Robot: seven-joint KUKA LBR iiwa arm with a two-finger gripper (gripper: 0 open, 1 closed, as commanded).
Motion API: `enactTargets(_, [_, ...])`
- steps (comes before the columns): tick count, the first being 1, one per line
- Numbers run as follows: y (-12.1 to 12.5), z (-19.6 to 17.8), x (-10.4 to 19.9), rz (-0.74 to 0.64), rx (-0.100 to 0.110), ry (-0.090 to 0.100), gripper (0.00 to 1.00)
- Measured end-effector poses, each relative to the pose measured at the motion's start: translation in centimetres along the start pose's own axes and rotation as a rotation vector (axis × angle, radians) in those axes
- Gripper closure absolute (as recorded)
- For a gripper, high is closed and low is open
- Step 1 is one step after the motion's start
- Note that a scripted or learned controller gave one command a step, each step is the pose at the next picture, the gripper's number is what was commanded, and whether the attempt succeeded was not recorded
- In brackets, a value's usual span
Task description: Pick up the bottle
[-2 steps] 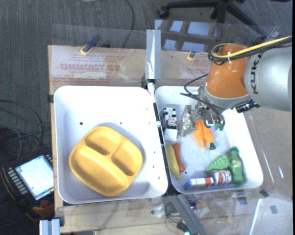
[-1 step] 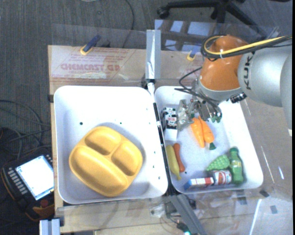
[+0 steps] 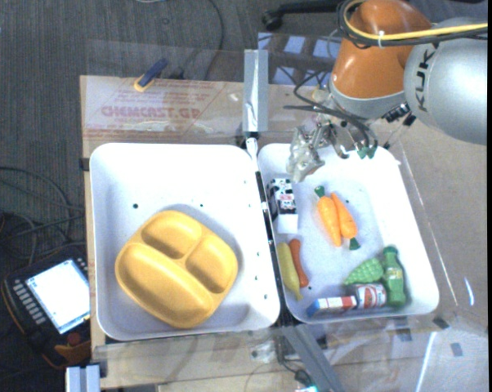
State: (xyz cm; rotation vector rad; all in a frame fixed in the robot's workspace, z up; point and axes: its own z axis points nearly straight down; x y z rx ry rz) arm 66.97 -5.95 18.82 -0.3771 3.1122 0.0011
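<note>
green bottle (image 3: 393, 277) by right bin (image 3: 409, 211) near-right rim | claw (image 3: 306, 160) over far edge

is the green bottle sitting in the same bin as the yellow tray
No, the green bottle lies in the near right corner of the right bin, while the yellow tray sits in the left bin.

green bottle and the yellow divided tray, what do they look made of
Green bottle: likely glossy plastic, a toy by its look, with light glinting on its side. Yellow divided tray: smooth moulded plastic, judging by its rounded compartments and soft sheen.
</note>
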Motion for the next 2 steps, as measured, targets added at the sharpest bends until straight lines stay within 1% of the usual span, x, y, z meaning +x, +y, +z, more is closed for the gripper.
enactTargets(1, [8.6,0.3,-2.0,-0.002,-0.003,0.002,1.00])
enactTargets(2, [13.0,-2.1,-3.1,-0.406,-0.003,0.000,1.00])
